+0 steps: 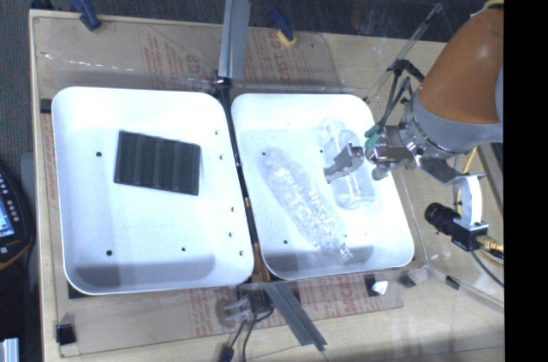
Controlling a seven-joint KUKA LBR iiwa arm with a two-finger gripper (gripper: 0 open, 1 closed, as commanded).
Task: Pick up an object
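Camera view, from above at a slant.

Counter (137, 52) of pale board, bearing two shallow white bins side by side.

Left bin (64, 181): one dark ridged panel (158, 163), rectangular, lying flat in the upper middle of the bin floor, apart from every wall.

Right bin (278, 121): clear plastic bottle (304, 202) lying on its side, set diagonally from the middle toward the near right corner, narrow end toward the near wall. Second clear container (355, 189) in the right half of the same bin, just beside the bottle. Contact between the two not determinable owing to their transparency.

Arm (462, 78), grey with orange band, reaching in from the right above the right bin's far right corner.

End effector (345, 162) positioned over the right bin, overlapping the second clear container in frame, up and to the right of the bottle. Whether released, clenched or grasping: cannot tell from this angle. No object confirmed as held. Height above the bin floor not determinable.

Elsewhere on the counter: grey bar (235, 35) at the far junction of the two bins. Blue clamp (84, 9) at the far left corner. Second blue clamp (281, 25) on the far edge, nearer the middle.
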